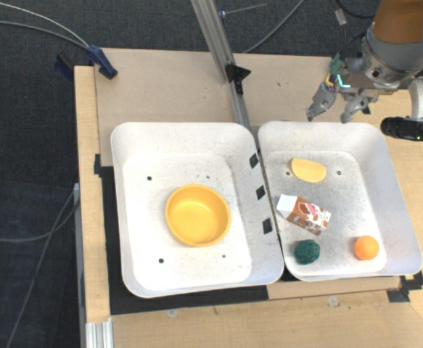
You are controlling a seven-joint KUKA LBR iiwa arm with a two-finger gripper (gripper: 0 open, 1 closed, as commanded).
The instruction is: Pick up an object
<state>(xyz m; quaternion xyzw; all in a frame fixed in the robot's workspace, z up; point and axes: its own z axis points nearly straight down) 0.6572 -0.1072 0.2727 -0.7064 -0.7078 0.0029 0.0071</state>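
We see the gripper (pixel 337 109) hanging above the far rim of the right bin (pixel 396 176), its two slim metal fingers spread apart with nothing between them. Down in that speckled white bin lie a flat, pale yellow oval piece (pixel 308 170), a small boxy carton (pixel 303 214) in red, brown and white, a fuzzy dark green ball (pixel 307 251) and a smooth orange ball (pixel 366 248). The left bin (pixel 135 162) holds a round, glossy yellow bowl (pixel 196 214).
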